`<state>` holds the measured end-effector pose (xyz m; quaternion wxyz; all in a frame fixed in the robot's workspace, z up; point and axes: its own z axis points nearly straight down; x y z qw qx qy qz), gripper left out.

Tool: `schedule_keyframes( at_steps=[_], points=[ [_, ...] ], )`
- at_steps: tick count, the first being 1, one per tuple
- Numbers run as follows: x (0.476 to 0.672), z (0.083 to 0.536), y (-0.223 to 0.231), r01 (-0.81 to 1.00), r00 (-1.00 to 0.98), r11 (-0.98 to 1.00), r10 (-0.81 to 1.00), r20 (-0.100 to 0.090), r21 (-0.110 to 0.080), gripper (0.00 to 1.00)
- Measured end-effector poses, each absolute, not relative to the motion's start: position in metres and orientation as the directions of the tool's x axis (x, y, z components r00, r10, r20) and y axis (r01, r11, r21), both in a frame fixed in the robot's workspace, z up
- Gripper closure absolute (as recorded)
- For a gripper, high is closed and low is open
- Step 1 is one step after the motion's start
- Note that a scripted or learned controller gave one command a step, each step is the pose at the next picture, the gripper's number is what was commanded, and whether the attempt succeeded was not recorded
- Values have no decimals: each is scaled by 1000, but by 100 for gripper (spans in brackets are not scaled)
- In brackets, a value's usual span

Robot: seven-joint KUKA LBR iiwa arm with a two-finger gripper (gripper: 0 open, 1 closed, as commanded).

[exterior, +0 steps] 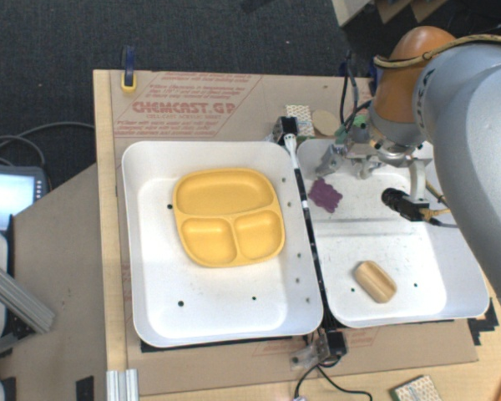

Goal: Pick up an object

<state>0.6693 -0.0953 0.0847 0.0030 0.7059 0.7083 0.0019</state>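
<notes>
A small purple object [324, 195] lies in the far left part of the right bin [417, 307], close to the divider. A tan, rounded block [374, 281] rests nearer the front of the same bin. My gripper [349, 159] hangs over the bin's far end, just behind and to the right of the purple object. Nothing shows as held in it. The orange band and grey arm rise above it to the right.
The left bin [150, 291] holds a yellow divided plate [229, 216] in its middle. The brown board [192, 98] under both bins carries small fittings near the far edge. The arm's grey body covers the right bin's right side.
</notes>
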Motion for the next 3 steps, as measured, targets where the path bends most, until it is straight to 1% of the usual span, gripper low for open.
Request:
schedule_keyframes(
  at_steps=[1, 2, 3],
  points=[
    [587, 85, -128, 1000, 6, -6, 1000, 0, -5, 0],
    [640, 85, -93, 1000, -4, 4, 1000, -1, 6, 0],
    [658, 85, -132, 1000, 2, -2, 1000, -3, 5, 0]
  ],
)
